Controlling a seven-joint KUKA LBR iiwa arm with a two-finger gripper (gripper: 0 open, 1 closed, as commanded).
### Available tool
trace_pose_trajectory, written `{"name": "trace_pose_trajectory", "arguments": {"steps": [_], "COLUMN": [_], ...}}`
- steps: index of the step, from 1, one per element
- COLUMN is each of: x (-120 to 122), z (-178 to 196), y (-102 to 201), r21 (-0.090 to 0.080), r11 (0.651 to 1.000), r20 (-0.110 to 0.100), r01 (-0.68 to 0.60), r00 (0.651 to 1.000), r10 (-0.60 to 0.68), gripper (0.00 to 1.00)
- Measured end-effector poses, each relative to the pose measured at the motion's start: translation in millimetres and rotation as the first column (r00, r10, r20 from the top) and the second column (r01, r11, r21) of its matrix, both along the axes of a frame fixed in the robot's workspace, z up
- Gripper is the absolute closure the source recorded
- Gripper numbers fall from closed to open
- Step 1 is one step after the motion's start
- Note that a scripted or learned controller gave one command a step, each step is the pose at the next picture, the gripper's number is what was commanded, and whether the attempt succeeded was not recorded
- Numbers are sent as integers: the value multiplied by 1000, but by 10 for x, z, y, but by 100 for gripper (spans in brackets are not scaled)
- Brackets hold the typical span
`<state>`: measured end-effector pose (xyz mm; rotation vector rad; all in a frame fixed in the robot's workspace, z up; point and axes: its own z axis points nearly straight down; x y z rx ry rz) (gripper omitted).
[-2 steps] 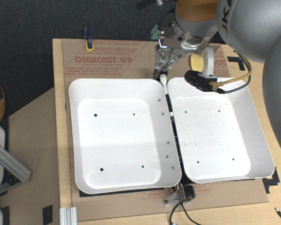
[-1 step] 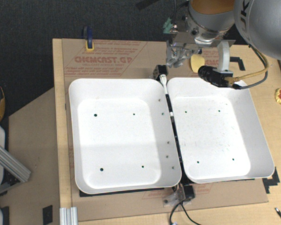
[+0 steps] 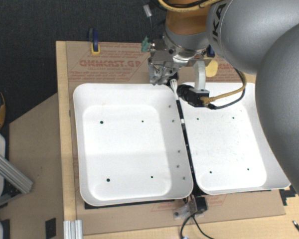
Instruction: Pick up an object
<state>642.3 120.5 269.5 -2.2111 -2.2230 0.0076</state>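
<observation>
Gripper (image 3: 162, 76) over the far rim where 2 bins (image 3: 89, 133) meet; spread or pressed, cannot tell. Risk: closing on the rim, lifting nothing.

You see two shallow white plastic bins (image 3: 89, 133), each dotted with small dark spots, on a tan cardboard-covered tabletop (image 3: 114, 61) printed in faded red lettering; the grey arm (image 3: 269, 44) wears an orange band (image 3: 189, 1).
</observation>
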Motion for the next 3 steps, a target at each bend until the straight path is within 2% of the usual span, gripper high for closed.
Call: {"name": "trace_pose_trajectory", "arguments": {"steps": [1, 2, 3], "x": [-254, -677, -966], "z": [471, 615, 819], "y": [-168, -185, -325], "r21": [0, 0, 0], "r11": [1000, 1000, 1000], "r20": [13, 4, 6], "r01": [7, 6, 8], "r00": [1000, 1000, 1000], "r10": [-7, -6, -8], "gripper": [100, 100, 100]}}
